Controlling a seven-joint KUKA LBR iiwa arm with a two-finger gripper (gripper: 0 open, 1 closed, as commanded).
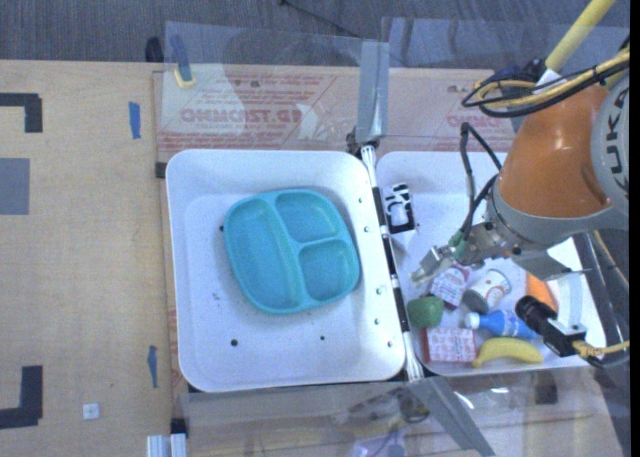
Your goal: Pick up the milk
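**Gripper hovering low over the clutter in the right bin**

You are looking down on a wooden tabletop [80, 275] carrying two white bins side by side. The left bin [195, 345] is holding a teal divided plate [291, 250]. Take the green ball [425, 310] in the right bin [440, 170] as your landmark. The gripper [440, 258] is hanging just above and to the right of it, its fingers standing apart with nothing between them. The milk [400, 207], a small black-and-white carton, is lying well above the ball, close to the wall between the bins. A small pink-and-white pack [452, 285] is sitting just right of the ball, touching the gripper's reach. A red-and-white packet [450, 345] is lying just below the ball, with a banana [508, 351] and a blue bottle [505, 324] farther right.
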